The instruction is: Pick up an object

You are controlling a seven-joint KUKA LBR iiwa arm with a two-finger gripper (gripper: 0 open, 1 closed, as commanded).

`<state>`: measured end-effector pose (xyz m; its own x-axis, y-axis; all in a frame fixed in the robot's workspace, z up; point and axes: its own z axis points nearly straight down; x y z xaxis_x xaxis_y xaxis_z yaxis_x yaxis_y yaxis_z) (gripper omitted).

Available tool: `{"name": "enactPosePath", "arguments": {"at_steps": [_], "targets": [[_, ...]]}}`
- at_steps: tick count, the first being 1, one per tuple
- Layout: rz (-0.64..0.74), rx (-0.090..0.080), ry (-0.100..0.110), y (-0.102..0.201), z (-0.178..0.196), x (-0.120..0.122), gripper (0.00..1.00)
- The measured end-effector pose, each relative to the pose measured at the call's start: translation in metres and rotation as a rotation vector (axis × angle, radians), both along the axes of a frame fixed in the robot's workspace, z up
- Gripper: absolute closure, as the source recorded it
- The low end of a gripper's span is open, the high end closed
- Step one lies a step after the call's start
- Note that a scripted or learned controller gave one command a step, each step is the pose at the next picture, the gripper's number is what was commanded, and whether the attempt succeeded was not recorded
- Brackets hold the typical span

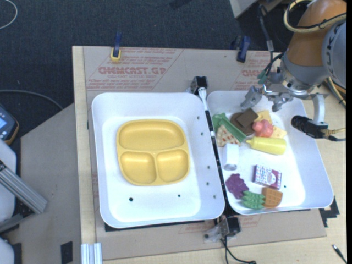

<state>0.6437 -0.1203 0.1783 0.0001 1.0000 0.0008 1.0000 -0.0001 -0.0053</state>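
Camera view, end effector (266, 97) above brown block (245, 118)

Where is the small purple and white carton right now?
The small purple and white carton lies in the right white bin, toward its near end, below the yellow toy corn cob and right of the purple toy grapes.

A yellow divided plate (152, 150) lies in the left bin (104, 147).
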Motion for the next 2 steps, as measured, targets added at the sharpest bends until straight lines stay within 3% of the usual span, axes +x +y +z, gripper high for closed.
{"name": "enactPosePath", "arguments": {"at_steps": [2], "targets": [[-0.001,0.001,-0.005,0.007,-0.093,-0.007,0.0]]}}
